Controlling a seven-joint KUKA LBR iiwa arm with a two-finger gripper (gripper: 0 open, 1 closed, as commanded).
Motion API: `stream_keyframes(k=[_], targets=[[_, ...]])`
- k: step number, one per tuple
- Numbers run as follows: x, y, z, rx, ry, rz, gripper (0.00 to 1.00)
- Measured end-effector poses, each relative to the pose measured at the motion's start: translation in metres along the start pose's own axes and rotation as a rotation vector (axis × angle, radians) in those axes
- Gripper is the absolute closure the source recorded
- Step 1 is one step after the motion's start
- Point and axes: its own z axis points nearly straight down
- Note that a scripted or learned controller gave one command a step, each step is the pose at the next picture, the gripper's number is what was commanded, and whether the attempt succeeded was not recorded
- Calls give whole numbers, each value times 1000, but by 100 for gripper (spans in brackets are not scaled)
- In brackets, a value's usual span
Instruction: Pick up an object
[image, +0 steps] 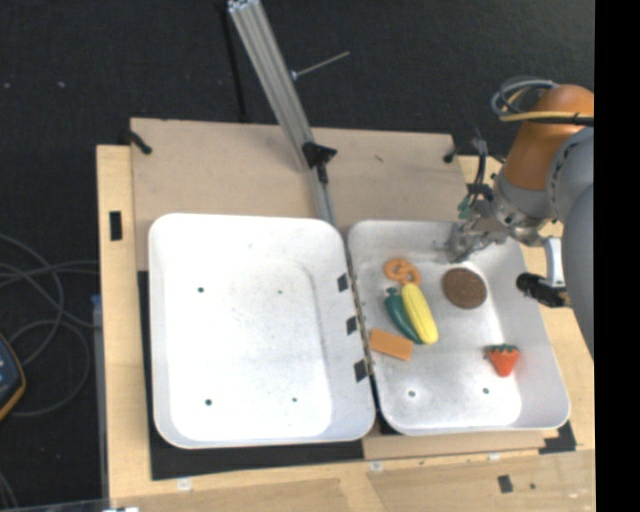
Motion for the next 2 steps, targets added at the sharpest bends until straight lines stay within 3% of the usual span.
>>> stream_keyframes(k=[2], targets=[[3, -2, -110, -3, 1, 0, 100]])
